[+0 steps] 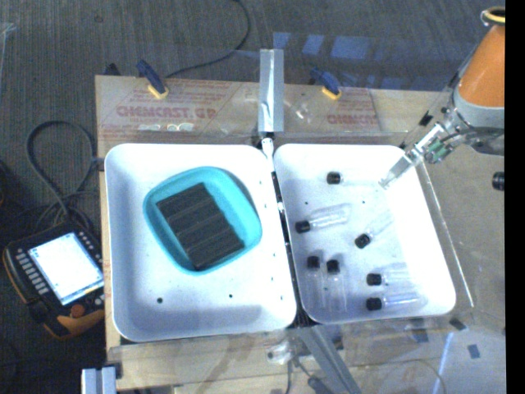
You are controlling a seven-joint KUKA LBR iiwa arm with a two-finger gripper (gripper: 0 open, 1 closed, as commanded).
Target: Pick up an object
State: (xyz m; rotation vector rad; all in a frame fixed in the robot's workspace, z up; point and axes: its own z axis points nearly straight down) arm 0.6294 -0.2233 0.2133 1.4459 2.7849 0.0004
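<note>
My gripper (424, 152) hangs over the far right corner of the right bin (439, 245), below the arm's orange band. A thin clear vial (397, 171) sticks out from between its fingers, slanting down and left above the bin floor. Several more clear vials with black caps lie loose in that bin: one (326, 217) left of centre, another (371, 230) in the middle, and a few near the front (392, 290). A black cap (333, 178) lies near the bin's far wall.
The left bin (131, 302) holds a light blue dish (246, 212) with a black ridged block (199, 222) in it. A metal divider (270, 97) stands behind the seam between the bins. A handheld screen (59, 268) lies off the bench at left.
</note>
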